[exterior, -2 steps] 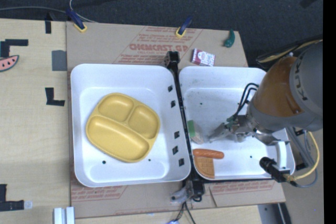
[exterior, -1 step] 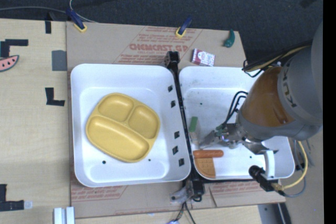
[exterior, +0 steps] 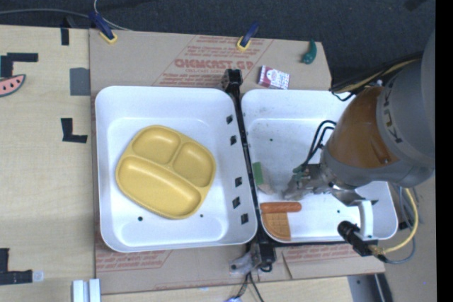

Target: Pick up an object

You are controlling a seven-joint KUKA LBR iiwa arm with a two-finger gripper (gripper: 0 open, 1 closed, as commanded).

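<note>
The gripper (exterior: 296, 184) hangs low inside the right bin (exterior: 283, 109), reaching in from the arm's bulky grey and orange wrist (exterior: 368, 138) on the bin's right side. Whether its tips are spread or closed cannot be made out, and nothing can be seen between them.

Taking the right bin as the landmark: a small orange sausage-shaped piece (exterior: 281, 208) lies on the bin's floor near its front-left corner, just below and slightly left of the gripper, apart from it. Touching that piece on its front side is a tan wedge, like a slice of toast (exterior: 279, 225), resting against the bin's front wall. A small green piece (exterior: 257, 174) sits against the bin's left wall, left of the gripper.

Just left of the right bin, joined to it along a black clip strip (exterior: 238, 152), stands the left bin (exterior: 113, 102). In it lies 1 yellow divided plate (exterior: 165, 171) with 3 compartments, tilted diagonally, roughly central on that bin's floor.

Behind the right bin, on the cardboard sheet (exterior: 205, 60) that lies under both bins, rests a small red-and-white packet (exterior: 272, 77), just beyond the bin's back-left corner. Farther right along that back edge is a small green clamp (exterior: 309, 51). 2 yellow-and-blue clamps (exterior: 248, 37) grip the cardboard's far edge.
</note>
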